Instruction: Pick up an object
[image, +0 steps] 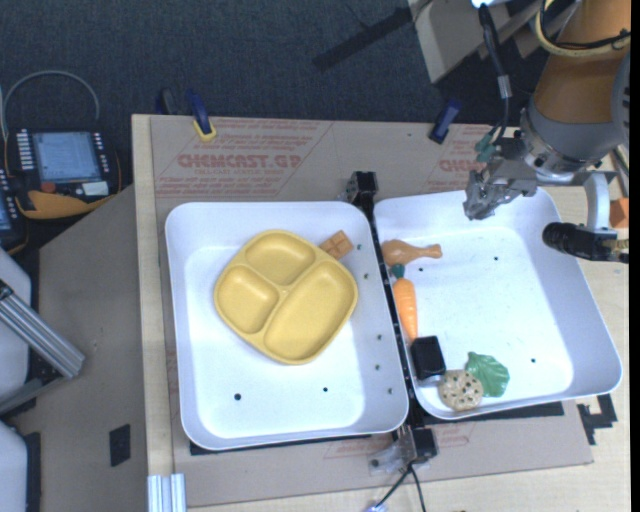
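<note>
left bin (200, 300): holds a yellow divided plate (286, 296) with three compartments, and a small brown block (337, 244) touching the plate's upper right rim.
right bin (560, 330): holds a drumstick (408, 252), a carrot (404, 308), a black block (428, 357), a green leafy piece (489, 371) and a speckled cookie (460, 390), all near its left wall.
gripper (484, 203): over the right bin's far edge, nothing between its tips; apart or together, cannot tell.
pickable things: all lying in the bins.
</note>
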